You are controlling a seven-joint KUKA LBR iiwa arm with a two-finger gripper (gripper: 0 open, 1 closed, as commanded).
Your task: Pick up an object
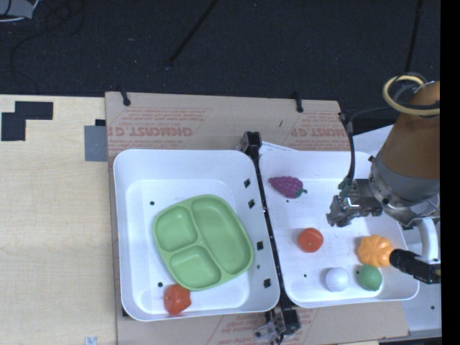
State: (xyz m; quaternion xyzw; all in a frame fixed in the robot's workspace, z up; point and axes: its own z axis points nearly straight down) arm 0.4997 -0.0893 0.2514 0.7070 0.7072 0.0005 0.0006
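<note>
In the right bin lie a purple bunch of grapes, a red tomato, a white ball, a green round fruit and an orange pumpkin-like fruit. My gripper hangs over the right bin, right of the tomato and above the orange fruit, with nothing visibly between its fingers. The left bin holds a green divided plate and a red fruit at its front edge.
A black divider clamp runs between the two bins. Cardboard lies under both bins. The arm's orange and grey body fills the right side above the right bin.
</note>
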